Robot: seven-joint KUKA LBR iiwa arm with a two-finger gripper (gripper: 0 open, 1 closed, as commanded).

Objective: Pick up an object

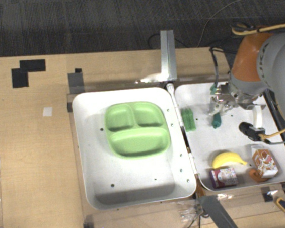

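Smooth green plate (136, 128) with three compartments, centre frame, lying in the left bin (94, 156). Pale wood bench (31, 163), dark ribbed floor along the top. Right bin (206, 144): flat green block (188, 119), teal marker (216, 120) (beside the gripper (221, 102), upper right), banana (227, 159), can (223, 177), carton (264, 164). Grip state unclear.

One camera hangs above the bench (31, 163) and looks down at a slant, far enough off to take in both bins whole: the left bin (97, 191) mid-frame, the right bin (201, 145) beside it. The arm (274, 66) enters at the right edge.
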